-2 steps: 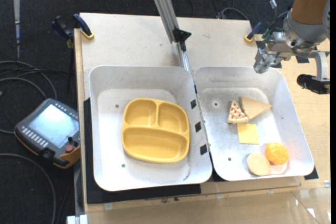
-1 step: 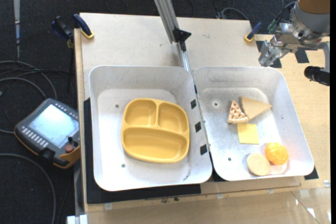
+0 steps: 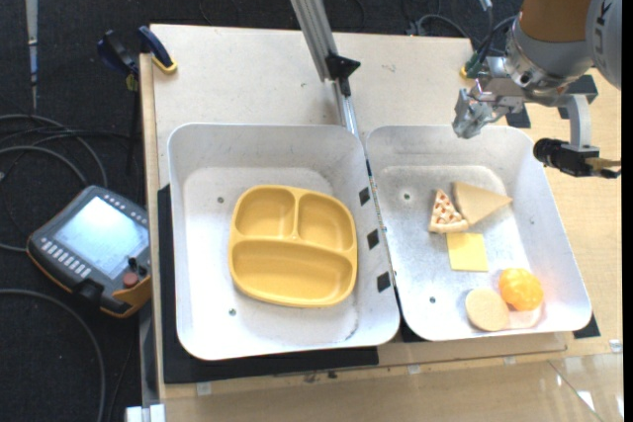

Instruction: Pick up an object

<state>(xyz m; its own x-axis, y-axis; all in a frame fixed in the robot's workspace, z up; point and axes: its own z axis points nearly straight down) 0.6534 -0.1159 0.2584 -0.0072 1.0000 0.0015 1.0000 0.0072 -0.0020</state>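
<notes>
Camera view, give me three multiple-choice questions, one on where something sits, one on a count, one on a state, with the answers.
1. Where is the yellow divided plate?
A. left bin
B. right bin
C. bare bench

2. How many compartments does that plate have?
A. two
B. three
C. five

3. The gripper is:
A. resting on the pizza slice
B. above the right bin's far rim, touching no food
C. inside the left bin

Answers:
1 A, it lies in the left bin.
2 B, two small and one long.
3 B, it hangs over the right bin edge, apart from the pizza slice.

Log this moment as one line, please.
phase: approach | gripper: above right bin far edge, nothing held | targets: pizza slice, orange ball | left bin: yellow tray
</notes>
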